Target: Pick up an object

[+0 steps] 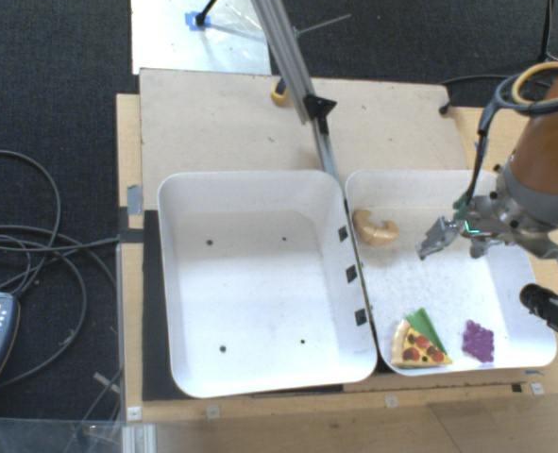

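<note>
- Likeliest target judged to be the croissant (pixel 375 227): tan, curved, lying in the right bin (pixel 533 281) near its far-left corner, just beside the wall shared w/ the left bin (pixel 260 281).
- Long axis runs approx. left–right across the view; the arc bulges toward the bin's far wall, both tips curl toward the near side. Right tip is the one nearest the claw.
- Claw (pixel 436 238) is seen near the croissant's right, apart from it, nothing between the fingers. Fingertips too small and dark to be read: spread or pressed together can't be told.
- Step in hand, as judged: approach, pre-grasp.
- To be done well: claw should be centred over the thick middle of the arc, not a tip; fingers to be set across the short axis so the body is pinched front-to-back. Descent should be straight; a sideways nudge could push it against the wall.
- Risk: shared wall close by on the left, so little room for a finger there.
- Other items in the same bin, well apart at the near edge: pizza slice (pixel 418 343) and purple grapes (pixel 479 341).
- Bins are carried on the tabletop (pixel 222 121).
</note>
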`<state>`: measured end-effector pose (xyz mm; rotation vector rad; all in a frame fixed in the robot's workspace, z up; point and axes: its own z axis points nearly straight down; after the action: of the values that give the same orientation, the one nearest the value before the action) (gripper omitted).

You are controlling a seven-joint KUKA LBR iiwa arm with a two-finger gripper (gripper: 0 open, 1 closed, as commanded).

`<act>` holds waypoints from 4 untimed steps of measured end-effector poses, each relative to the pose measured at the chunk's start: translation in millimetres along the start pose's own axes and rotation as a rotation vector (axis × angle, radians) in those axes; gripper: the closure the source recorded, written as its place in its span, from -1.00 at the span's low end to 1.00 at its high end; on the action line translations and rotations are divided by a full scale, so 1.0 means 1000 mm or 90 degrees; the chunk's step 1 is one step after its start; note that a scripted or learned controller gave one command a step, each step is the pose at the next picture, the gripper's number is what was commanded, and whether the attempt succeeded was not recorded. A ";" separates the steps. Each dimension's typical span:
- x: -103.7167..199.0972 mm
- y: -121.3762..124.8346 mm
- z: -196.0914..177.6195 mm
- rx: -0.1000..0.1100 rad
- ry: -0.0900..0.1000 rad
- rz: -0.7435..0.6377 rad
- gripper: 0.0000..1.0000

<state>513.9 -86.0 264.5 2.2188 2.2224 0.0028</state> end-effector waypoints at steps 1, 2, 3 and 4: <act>0.010 0.003 0.052 0.004 0.001 0.001 -1.00; 0.004 0.000 0.096 0.004 0.000 0.002 -1.00; -0.004 0.003 0.153 0.005 0.000 0.002 -1.00; -0.004 0.005 0.139 0.000 0.000 0.002 1.00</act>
<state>519.1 -90.2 125.2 2.2221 2.2182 0.0028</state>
